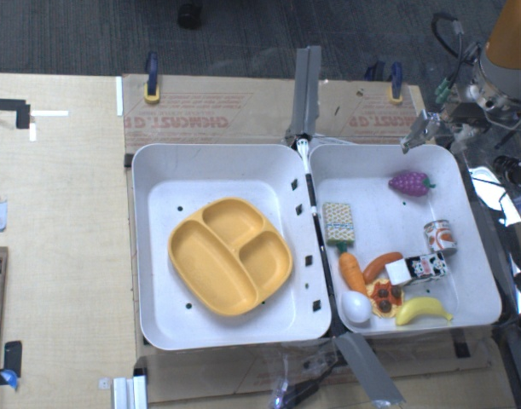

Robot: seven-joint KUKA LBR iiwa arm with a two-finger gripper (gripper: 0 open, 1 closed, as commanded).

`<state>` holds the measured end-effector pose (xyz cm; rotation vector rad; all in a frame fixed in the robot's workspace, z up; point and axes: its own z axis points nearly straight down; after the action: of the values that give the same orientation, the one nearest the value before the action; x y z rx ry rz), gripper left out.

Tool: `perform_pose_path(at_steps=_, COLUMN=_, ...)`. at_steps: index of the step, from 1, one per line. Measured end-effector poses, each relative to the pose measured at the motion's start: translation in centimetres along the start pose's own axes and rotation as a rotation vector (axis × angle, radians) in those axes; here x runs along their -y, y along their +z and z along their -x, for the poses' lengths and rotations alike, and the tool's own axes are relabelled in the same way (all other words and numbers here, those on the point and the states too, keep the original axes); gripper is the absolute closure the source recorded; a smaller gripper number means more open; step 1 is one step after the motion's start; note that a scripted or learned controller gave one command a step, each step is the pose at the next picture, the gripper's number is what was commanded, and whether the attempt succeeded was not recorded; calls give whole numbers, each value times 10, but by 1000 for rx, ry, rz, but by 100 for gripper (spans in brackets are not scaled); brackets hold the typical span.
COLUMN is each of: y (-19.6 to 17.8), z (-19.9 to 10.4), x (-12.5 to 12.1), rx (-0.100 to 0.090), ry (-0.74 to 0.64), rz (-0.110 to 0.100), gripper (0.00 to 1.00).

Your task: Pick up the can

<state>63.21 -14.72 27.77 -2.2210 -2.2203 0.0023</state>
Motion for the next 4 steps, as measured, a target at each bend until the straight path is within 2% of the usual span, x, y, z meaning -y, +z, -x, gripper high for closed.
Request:
perform_pose_path(at_steps=1, y=-13, z=2, x=-27, rx=2, ry=-64, rz=1, gripper=0)
perform_pose_path(at_steps=2, y=111, z=21, x=-8, rx=1, ry=-35, rz=0, gripper=0)
perform_pose_path(at_steps=3, y=187, z=61, x=69, rx=-2, ry=-167, rz=0, gripper=0)
perform_pose_path(at_steps=4, y=173, z=69, x=112, rx=-8, ry=-138, rz=1, gripper=0)
